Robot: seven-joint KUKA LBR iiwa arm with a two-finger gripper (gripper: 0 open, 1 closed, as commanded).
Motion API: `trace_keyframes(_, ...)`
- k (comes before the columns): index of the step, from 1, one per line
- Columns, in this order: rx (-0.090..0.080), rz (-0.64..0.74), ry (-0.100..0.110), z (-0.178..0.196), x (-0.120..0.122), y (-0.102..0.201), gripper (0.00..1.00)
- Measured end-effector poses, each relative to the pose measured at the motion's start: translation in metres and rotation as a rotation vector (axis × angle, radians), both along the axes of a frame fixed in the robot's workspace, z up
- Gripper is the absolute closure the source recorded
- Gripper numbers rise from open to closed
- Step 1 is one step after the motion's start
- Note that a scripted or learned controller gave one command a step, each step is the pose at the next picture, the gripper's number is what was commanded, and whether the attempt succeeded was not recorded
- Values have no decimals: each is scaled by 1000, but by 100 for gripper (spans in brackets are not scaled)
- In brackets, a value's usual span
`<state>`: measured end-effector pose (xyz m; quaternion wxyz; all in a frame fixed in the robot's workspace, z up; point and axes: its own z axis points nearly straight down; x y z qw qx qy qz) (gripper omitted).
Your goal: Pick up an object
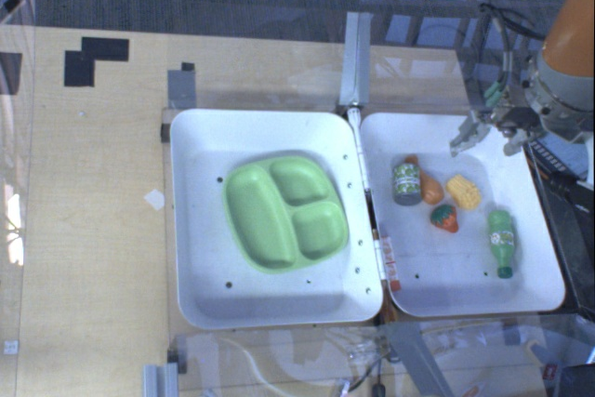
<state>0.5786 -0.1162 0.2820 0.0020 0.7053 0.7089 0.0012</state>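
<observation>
Nearest the camera, the front rims of two shallow white bins run side by side across a pale wooden desk [93, 200]. In the left bin [195, 293] lies a light green divided tray [286, 211] with three compartments, set roughly in the middle of the bin floor.

Toward the front right of the right bin [446, 293] lies a small green bottle [501, 242], its cap pointing to the near rim. Just left of it and a little farther back sits a red strawberry toy [445, 218] with a green top. Behind that, a yellow corn toy [464, 191] lies tilted, and to its left an orange, carrot-like piece [432, 190] rests touching a small can [406, 182] with a grey-green label. These five pieces are grouped in the middle and right of that bin, none of them stacked.

From the right, the grey arm with its orange band [572, 37] reaches in over the far right corner of the right bin. Its hand [488, 137] hangs above the bin's back edge, behind the corn toy and apart from it, with the two fingers spread and nothing between them. Cables loop behind the arm on the dark floor beyond the desk.
</observation>
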Motion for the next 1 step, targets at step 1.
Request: trace_keyframes(1,1,9,2,-102,-12,19,0)
